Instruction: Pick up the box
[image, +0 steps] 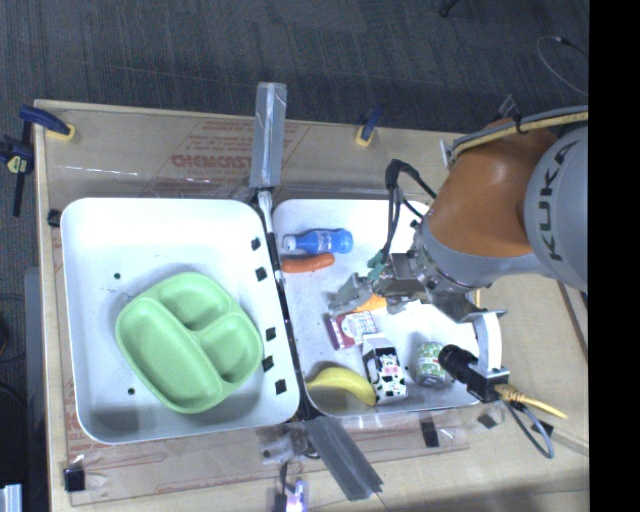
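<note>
A small black-and-white patterned box (385, 370) stands near the front wall of the right bin (400, 210), between a banana and a green can. A flat maroon-and-white packet (352, 327) lies just behind it. My gripper (357, 292) hangs over the middle of the right bin, above the packet's far edge and a short way behind the box. A bit of orange shows beside it. The grey and orange arm (490, 210) covers the bin's right side.
A blue bottle (318, 241) and an orange carrot (307, 264) lie at the right bin's back left. A banana (340, 384) and a green can (432, 362) sit along its front. The left bin (90, 230) holds a green divided plate (190, 340).
</note>
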